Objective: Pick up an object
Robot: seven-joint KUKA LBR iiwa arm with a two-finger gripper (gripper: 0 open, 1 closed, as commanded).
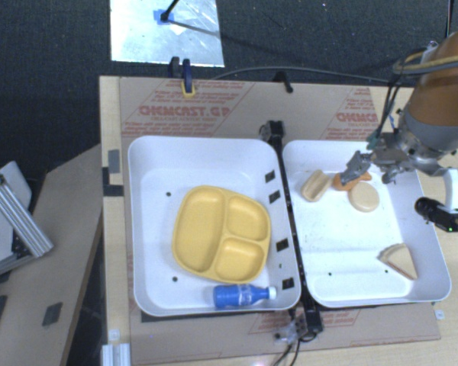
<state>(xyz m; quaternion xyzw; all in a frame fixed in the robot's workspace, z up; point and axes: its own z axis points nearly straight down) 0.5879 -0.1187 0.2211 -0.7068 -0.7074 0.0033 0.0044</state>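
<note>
Bins sit side by side on the counter (114,227). The left bin (149,204) carries a yellow divided plate (221,231) and a blue bottle (240,296). In the right bin (366,280), a tan roll (314,185) lies just left of an orange piece (351,179), a round biscuit (364,197) just below it and a wedge (401,261) well apart. The end effector (362,164) hangs right over the orange piece; how far open it is, or whether it grips anything, I cannot tell.

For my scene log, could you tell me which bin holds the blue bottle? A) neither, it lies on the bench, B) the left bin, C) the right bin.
B: the bottle lies on its side in the left bin, just below the yellow tray.
</note>
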